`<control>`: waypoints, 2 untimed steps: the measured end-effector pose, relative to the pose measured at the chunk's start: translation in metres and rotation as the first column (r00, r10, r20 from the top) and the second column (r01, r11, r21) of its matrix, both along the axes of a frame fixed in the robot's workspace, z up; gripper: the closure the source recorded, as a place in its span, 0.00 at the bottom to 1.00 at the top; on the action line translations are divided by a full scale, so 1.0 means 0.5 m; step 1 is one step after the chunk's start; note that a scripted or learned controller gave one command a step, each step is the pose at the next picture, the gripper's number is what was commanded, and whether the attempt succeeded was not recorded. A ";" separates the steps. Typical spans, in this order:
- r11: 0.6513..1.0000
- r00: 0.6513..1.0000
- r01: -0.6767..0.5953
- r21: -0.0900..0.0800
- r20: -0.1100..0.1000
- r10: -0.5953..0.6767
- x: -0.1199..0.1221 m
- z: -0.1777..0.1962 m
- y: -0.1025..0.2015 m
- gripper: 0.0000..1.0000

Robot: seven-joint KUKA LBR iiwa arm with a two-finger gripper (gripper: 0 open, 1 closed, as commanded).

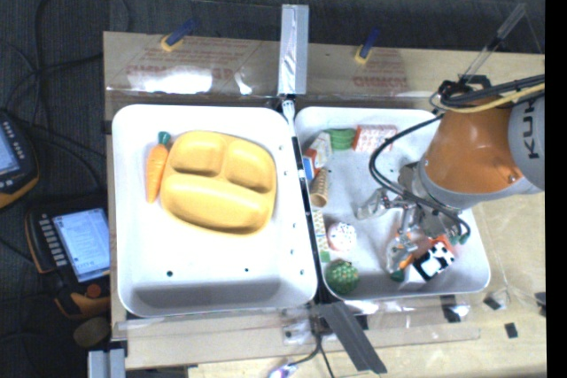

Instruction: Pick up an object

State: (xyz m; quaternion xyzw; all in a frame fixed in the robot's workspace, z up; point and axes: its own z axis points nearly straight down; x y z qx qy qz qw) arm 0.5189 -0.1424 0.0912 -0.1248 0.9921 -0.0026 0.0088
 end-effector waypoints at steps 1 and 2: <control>0.994 0.994 -0.113 -0.002 0.001 0.113 -0.039 0.000 -0.057 0.00; 0.992 0.992 -0.129 -0.004 -0.001 0.129 -0.043 0.000 0.026 0.00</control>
